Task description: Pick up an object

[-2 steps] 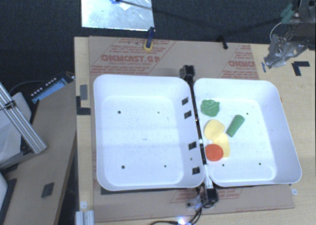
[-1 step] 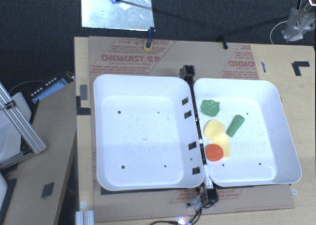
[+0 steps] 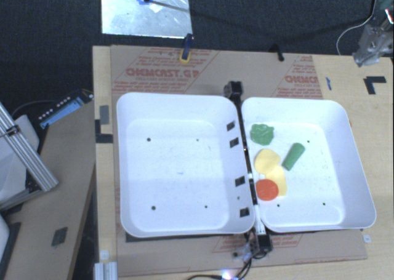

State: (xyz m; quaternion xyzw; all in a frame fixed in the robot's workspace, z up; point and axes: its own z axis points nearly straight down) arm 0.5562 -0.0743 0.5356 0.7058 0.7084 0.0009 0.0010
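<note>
1. Green, yellow and red toy-like pieces lie clustered in the left half of the right white bin point(image 3: 356, 149), near the divider between the two bins.
2. Any of them could be the object to pick. They are a lumpy green piece point(image 3: 262, 133), a green cylinder point(image 3: 293, 156) lying tilted on its side, a flat yellow piece point(image 3: 266, 161), and a red disc point(image 3: 266, 191) resting on a second yellow shape.
3. All of them look like small moulded plastic, so they are probably light, stiff, fairly smooth and unlikely to break.
4. The green cylinder seems the easiest hold. It lies a little apart from the others and could be pinched across its narrow width, at mid-length.
5. The yellow piece and the red disc lie flat and touch or overlap, which leaves little edge to grip. They would likely slide rather than lift.
6. A grey metal part at the upper right edge, apparently the gripper point(image 3: 372, 42), hangs beyond the far right corner of the table point(image 3: 289, 66).
7. How far open it is cannot be told, and nothing is seen held in it.
8. The cluster lies well apart from it, nearer the camera and to the left.
</note>
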